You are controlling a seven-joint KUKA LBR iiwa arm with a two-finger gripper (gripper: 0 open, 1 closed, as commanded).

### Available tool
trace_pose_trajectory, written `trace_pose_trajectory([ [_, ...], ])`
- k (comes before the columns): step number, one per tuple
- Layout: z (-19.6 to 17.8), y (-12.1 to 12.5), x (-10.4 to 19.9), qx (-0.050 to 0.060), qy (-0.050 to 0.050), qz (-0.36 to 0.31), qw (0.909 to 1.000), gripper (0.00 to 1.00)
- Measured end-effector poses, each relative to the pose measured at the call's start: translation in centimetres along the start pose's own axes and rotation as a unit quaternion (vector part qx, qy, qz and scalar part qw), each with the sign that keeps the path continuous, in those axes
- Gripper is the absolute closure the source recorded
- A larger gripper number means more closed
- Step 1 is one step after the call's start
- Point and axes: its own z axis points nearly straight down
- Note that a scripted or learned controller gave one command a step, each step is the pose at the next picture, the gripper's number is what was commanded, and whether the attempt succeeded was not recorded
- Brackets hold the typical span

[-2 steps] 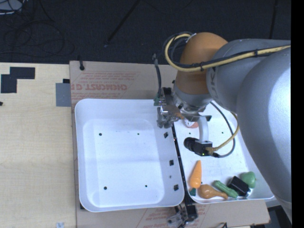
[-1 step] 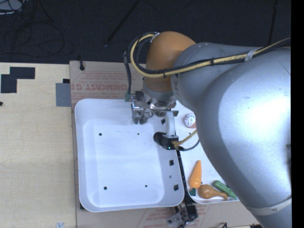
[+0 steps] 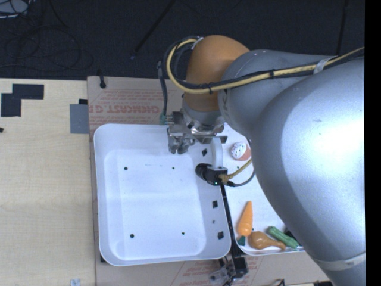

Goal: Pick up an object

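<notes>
My gripper [image 3: 178, 143] hangs over the far right corner of the left white bin [image 3: 113, 189], close to its back wall. Nothing shows beneath it on the bin floor. In the right bin [image 3: 253, 252], mostly covered by the arm, lie an orange carrot [image 3: 244, 218], a tan pear-shaped piece [image 3: 263, 240] and a green piece [image 3: 283, 237] near the front. A small white ball with red spots [image 3: 239, 151] sits further back, just right of the wrist.
The grey arm [image 3: 303, 154] with its orange band [image 3: 208, 64] covers most of the right bin. A black cable fitting [image 3: 209, 173] hangs off the wrist over the divide between the bins. Brown cardboard [image 3: 128, 103] lies behind the left bin.
</notes>
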Motion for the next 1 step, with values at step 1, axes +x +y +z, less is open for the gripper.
trace_pose_trajectory([
  [1,7.13,-1.32,6.53,-0.001,0.0,0.0,1.0,1.0],
])
